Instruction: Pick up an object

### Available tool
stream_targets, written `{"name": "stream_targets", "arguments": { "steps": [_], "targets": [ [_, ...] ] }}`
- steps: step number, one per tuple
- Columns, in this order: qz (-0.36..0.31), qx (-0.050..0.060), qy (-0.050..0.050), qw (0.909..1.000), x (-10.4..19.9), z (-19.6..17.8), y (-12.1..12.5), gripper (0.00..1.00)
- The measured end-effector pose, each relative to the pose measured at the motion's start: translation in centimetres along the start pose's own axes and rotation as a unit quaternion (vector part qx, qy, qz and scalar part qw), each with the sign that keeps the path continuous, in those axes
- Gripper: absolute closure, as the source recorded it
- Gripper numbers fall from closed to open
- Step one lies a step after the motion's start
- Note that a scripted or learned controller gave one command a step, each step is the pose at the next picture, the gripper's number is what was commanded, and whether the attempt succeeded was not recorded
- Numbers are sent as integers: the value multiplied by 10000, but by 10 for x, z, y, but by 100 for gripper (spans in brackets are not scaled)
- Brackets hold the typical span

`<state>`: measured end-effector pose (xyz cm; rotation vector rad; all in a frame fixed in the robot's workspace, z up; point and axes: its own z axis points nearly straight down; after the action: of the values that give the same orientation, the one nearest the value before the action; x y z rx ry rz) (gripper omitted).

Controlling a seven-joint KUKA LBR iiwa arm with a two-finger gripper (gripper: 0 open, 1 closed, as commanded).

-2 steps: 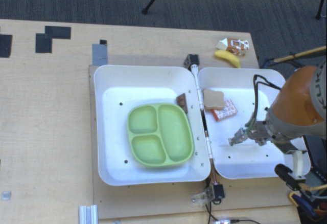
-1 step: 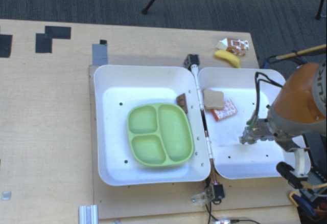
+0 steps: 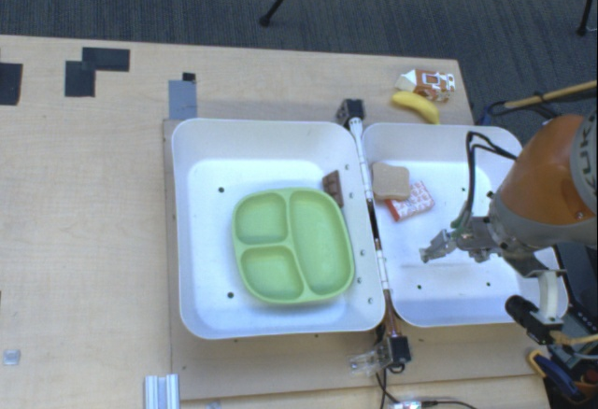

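Observation:
In the right bin (image 3: 486,304), a tan bread-like block (image 3: 391,180) lies at the far left corner. A red and white packet (image 3: 411,201) rests just beside it. My gripper (image 3: 447,243) hovers over the bare middle of this bin, right of and nearer than the packet. It is open, with nothing between its fingers. The left bin (image 3: 201,239) bears a green divided plate (image 3: 292,246). A small brown piece (image 3: 332,183) sits at that plate's far right corner, close to the bin's wall.
A yellow banana (image 3: 416,105) and a small carton (image 3: 430,80) lie on the bench beyond the right bin. The arm's orange band (image 3: 551,178) hangs over the right bin's right side. Cables and a clamp (image 3: 383,356) sit at the front between the bins.

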<state>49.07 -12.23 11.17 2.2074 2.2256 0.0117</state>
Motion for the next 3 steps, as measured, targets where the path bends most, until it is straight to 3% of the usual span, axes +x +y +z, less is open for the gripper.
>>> {"name": "stream_targets", "arguments": {
  "steps": [1,2,3],
  "targets": [
    [33,33,-10,10000,-67,-51,-3,0],
    [23,15,-9,10000,-18,25,-2,0],
    [13,-10,-13,10000,-18,14,0,100]
  ]
}}
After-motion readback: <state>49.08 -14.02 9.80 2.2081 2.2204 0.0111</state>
